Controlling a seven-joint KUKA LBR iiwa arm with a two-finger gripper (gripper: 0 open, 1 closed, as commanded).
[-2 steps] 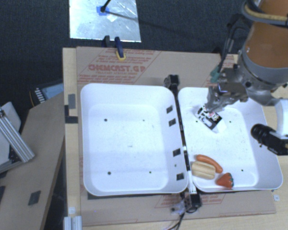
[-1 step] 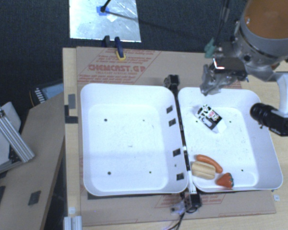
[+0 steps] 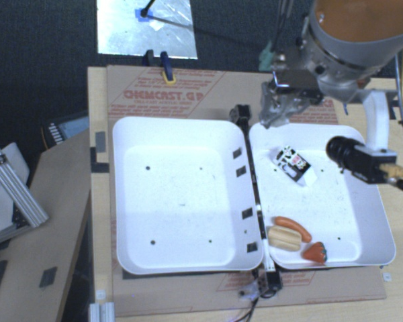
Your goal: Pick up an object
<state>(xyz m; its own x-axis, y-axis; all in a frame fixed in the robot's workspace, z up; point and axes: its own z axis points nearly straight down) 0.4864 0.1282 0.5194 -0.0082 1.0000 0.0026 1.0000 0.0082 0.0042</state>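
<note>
one black-white box (image 3: 293, 164) lies below pincer (image 3: 277, 115).

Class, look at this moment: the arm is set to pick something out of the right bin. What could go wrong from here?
1. The hot dog and strawberry lie close together by the bin's near wall, so a grab may catch both or hit the wall.
2. The hand sits over the bin's far rim, away from the small black-and-white box, so it could close on nothing.

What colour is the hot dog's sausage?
Orange-red, on a tan bun; the camera view shows the hot dog best.
</note>
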